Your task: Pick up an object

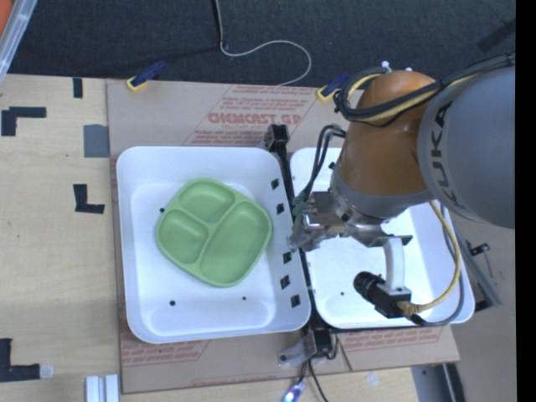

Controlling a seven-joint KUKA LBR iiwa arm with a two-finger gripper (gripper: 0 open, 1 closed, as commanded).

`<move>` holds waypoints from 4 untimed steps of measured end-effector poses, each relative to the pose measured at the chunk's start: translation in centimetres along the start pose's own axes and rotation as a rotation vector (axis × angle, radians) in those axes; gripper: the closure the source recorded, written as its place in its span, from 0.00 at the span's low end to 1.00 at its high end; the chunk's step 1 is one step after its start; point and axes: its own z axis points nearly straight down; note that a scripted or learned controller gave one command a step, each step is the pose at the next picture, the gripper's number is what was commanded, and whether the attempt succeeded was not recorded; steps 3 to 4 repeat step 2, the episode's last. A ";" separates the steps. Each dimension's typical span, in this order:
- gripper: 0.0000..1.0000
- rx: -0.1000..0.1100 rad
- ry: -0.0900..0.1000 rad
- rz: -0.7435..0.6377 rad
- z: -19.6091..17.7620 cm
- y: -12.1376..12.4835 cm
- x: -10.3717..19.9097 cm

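On the left of the surface (pixel 50 249) stands the left bin (pixel 134 224), and in it lies a green plate (pixel 215 233) with three compartments, flat on the bottom, a little to the far side. Nothing touches it. To the right is the right bin (pixel 435 308), mostly covered by the arm (pixel 394 149). The hand (pixel 311 224) hangs near the wall between the two bins, just beside the plate's right edge but apart from it. I cannot tell if the hand is open or closed; its tips are too dark and small. I judge that the pick is not yet done: the plate is not lifted. Whatever lies under the arm in the right bin is hidden.
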 end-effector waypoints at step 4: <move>1.00 -0.023 0.001 0.000 -19.7 0.1 3.1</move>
